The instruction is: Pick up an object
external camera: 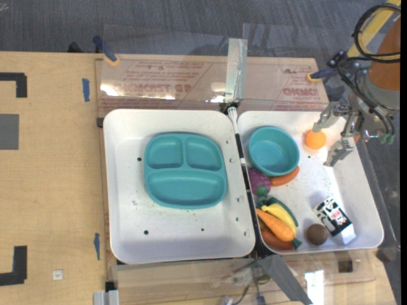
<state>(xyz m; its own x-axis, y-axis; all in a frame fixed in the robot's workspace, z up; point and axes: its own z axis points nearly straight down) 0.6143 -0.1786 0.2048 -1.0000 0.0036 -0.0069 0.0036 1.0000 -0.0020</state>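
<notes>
The claw [335, 135] hangs with fingers apart over the right bin [365, 189], just beside the orange ball [315, 139]; nothing is gripped yet, so the pick remains undone.

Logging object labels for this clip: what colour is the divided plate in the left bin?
Teal, all over. The divided plate shows clearly in the camera view.

orange ball [315, 139], small, round, resting on right bin [369, 196] floor near its far edge, beside teal bowl [273, 149].
</notes>
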